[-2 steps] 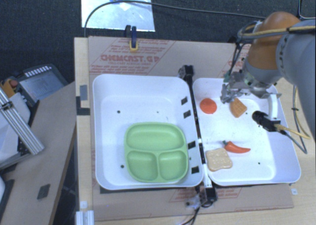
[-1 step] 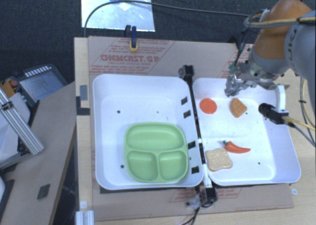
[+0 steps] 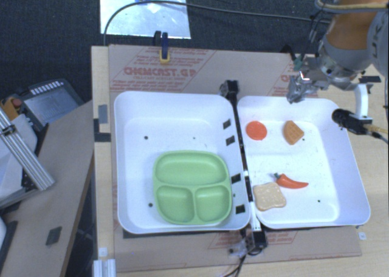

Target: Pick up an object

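Note:
The right bin holds a flat red-orange disc, a small tan block like a piece of bread, a red chili pepper with a green stem and a slice of toast. My gripper hangs over the bin's far edge, above and just behind the tan block, and nothing shows between its fingers.
In the left bin lies a green divided plate toward the front. A black clamp strip runs between the two bins. The arm comes in from the upper right.

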{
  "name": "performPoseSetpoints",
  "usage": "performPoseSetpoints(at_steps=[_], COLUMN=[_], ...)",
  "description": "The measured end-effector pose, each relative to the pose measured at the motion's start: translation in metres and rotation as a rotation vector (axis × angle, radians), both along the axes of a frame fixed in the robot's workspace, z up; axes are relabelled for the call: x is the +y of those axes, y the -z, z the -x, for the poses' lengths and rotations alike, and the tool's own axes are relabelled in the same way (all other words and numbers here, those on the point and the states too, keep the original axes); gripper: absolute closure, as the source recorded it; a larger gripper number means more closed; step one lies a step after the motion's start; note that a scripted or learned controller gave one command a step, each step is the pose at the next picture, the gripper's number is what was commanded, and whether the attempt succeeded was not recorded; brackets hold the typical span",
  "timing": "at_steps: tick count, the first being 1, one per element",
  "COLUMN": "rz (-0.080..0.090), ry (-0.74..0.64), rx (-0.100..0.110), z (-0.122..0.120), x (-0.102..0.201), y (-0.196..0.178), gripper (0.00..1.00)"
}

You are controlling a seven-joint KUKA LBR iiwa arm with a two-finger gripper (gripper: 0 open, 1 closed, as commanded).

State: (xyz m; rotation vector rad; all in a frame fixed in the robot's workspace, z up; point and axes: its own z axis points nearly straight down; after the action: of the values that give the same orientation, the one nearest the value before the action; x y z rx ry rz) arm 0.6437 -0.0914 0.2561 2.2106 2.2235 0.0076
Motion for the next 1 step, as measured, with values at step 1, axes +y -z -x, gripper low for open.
performPoseSetpoints(at_steps=[1], rz=[-0.002], ry=[-0.002], rx=[0.009], z=[0.0243], x=[0.0471], y=[0.0148], gripper=[1.0])
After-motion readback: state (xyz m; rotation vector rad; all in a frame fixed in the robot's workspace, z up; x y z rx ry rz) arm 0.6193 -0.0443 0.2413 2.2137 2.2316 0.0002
